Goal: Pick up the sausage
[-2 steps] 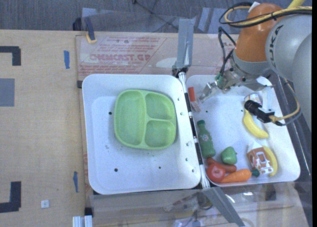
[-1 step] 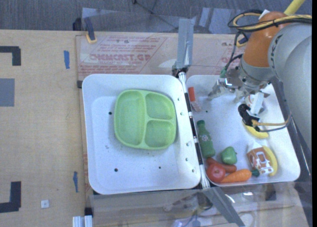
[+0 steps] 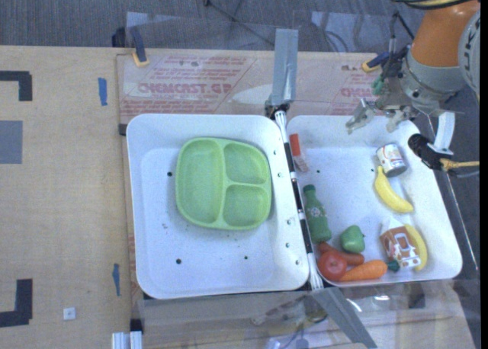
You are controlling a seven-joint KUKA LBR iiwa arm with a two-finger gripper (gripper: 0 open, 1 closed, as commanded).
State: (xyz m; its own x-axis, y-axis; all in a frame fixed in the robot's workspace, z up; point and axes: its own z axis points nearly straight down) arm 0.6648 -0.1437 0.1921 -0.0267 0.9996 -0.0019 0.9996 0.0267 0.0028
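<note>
Nearest the camera, along the front wall of the right bin (image 3: 450,264), play food is lying crowded together. An orange carrot (image 3: 370,270) is resting against the front wall, with a red tomato (image 3: 332,264) touching its left end. Just behind them a short reddish-brown piece is showing, which I am judging to be the sausage (image 3: 353,258). It is lying wedged between the tomato, the carrot and a green pepper (image 3: 351,238), so it is offering little free room on either side. To the right, a small orange-and-yellow packet (image 3: 403,247) is sitting. A green bottle (image 3: 316,214) is lying along the divider, probably having rolled against that wall.

Further back, a banana (image 3: 392,192) and a small tin (image 3: 390,158) are lying well apart from the cluster. In the left bin (image 3: 145,187), a green divided plate (image 3: 224,183) is sitting alone.

Farthest off, the hand (image 3: 379,113) is hanging over the far edge of the right bin, below the arm's orange band. Its fingers are spreading open and gripping nothing. It is sitting well apart from the sausage, so the reach is looking not yet begun.
</note>
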